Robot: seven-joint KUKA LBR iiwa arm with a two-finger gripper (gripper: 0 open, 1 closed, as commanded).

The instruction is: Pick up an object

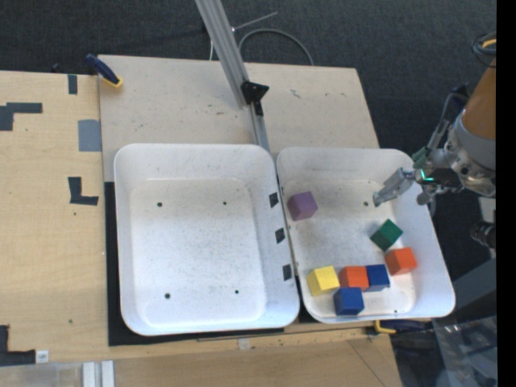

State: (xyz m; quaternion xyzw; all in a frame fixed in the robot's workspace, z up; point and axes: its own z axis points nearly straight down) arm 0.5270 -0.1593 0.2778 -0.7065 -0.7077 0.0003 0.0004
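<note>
**Seven small blocks, right bin**

Seven coloured cubes share the right shallow white bin: a purple cube alone near its left wall, a green cube just below my gripper. I cannot tell my fingers' state; nothing sits between them.

The arm is grey with an orange band above the wrist. Its pincer is grey metal — a small green light glows at its base, among dark cables.
</note>
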